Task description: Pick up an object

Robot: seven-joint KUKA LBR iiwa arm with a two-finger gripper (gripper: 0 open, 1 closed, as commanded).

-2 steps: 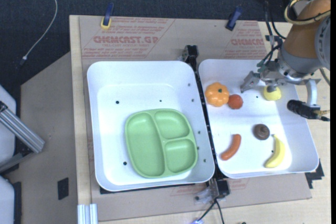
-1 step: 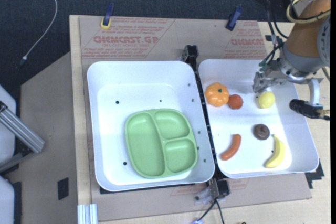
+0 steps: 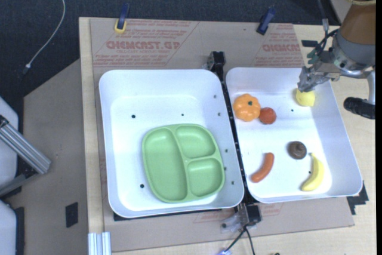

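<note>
I am reaching in from the right with my gripper [image 3: 311, 82] hanging low over the far corner of the right bin [image 3: 340, 146], directly above a small yellow fruit [image 3: 305, 98]. My fingertips are sitting right at the fruit's top edge, and whether they are touching it or gripping it I cannot tell from this angle.

The fruit is lying near the bin's back wall, with open white floor around it. The nearest neighbours are lying to its left: an orange pumpkin [image 3: 246, 107] and, touching it, a small red ball [image 3: 268, 116]. Nearer the front are a brown doughnut-like piece [image 3: 296, 150], a banana [image 3: 314, 174] just beside it, and a red sausage [image 3: 262, 167]. None of these is crowding my gripper.

The left bin [image 3: 119, 122] is carrying a green divided plate [image 3: 182, 161], well apart from me.
</note>
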